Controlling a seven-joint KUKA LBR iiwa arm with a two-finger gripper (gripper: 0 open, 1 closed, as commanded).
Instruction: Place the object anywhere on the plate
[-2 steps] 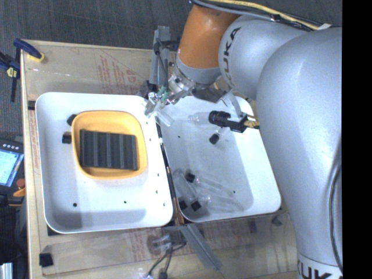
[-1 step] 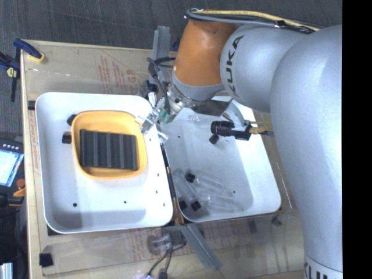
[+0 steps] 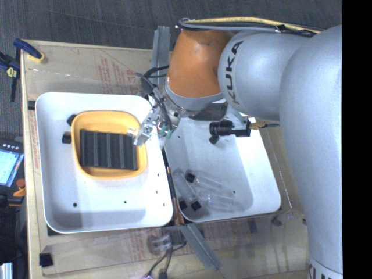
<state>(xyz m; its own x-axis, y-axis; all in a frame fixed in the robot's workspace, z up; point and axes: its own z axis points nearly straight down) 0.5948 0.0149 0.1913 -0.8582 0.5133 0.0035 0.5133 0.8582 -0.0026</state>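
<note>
Fingers (image 3: 143, 133) hovering at the right rim of the yellow plate (image 3: 93, 118), left bin (image 3: 49, 156). Released or clenched, cannot tell (too blurred). Nothing certain between them; clear plastic pieces (image 3: 212, 192) lying low in the right bin (image 3: 261, 173). Best now: shift left over the black ridged insert (image 3: 107, 150), lower gently, then let go.

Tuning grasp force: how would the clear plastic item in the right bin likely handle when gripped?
The clear plastic item looks thin and see-through, so probably light and easily crushed. Its glossy surface suggests it may slip. Its rounded, tube-like parts lie flat on the right bin floor, so a nudge might roll it.
</note>
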